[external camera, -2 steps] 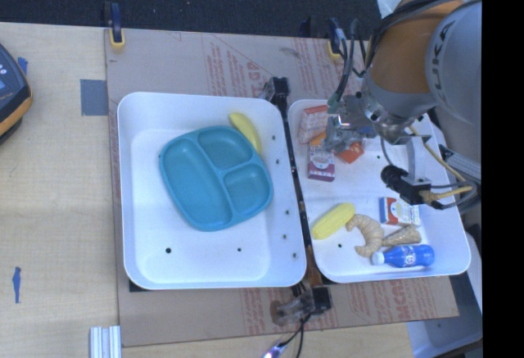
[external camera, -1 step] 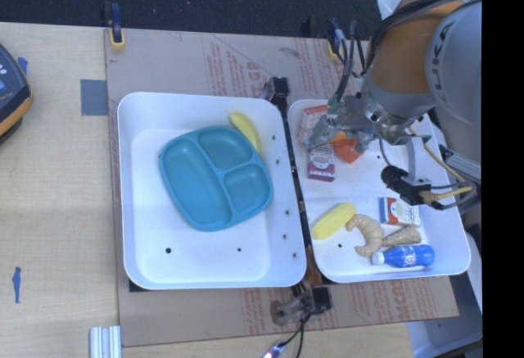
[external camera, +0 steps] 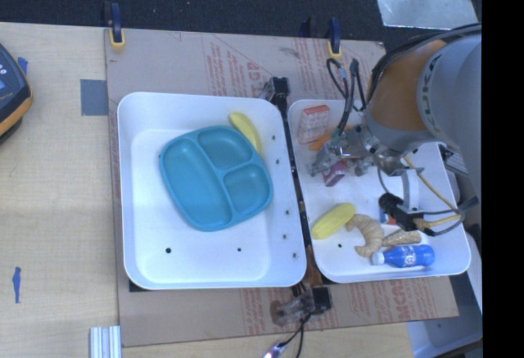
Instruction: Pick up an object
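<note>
Here the gripper [external camera: 334, 161] sits low in the right bin [external camera: 458, 266], beside a small dark reddish object [external camera: 334, 177]. The left bin [external camera: 147, 258] bears a blue divided plate [external camera: 217, 177]; both rest on cardboard [external camera: 205, 61] over a wooden bench [external camera: 49, 209].

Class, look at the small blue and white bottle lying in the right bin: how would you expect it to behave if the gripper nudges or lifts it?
The bottle lies on its side and looks rounded, so a nudge would probably roll it. It looks like smooth plastic, so possibly slippery between fingers. It touches the tan root-shaped toy, which might shift along with it.
</note>
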